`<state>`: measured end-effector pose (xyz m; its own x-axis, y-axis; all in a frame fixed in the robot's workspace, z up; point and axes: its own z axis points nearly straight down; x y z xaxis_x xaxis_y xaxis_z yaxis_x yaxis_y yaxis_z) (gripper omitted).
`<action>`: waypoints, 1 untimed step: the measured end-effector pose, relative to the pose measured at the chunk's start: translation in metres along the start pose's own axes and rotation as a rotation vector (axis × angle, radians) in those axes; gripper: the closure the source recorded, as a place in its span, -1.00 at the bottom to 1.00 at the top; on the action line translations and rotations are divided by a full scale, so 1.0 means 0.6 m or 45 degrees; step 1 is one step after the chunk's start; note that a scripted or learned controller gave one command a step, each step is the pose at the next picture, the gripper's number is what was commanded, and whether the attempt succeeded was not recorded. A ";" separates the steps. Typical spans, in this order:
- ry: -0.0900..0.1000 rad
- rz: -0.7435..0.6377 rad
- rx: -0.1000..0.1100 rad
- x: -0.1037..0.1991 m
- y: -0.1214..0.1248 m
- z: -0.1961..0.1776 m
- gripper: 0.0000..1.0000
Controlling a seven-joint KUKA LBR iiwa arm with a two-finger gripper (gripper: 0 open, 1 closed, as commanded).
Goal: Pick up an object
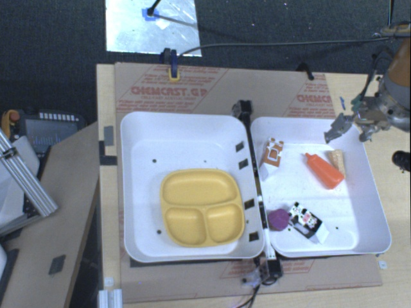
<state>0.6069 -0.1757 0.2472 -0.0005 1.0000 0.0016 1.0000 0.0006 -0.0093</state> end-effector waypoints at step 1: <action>-0.003 -0.003 -0.014 0.001 0.004 -0.011 -1.00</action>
<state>0.6091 -0.1753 0.2536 -0.0031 1.0000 -0.0007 1.0000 0.0031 0.0014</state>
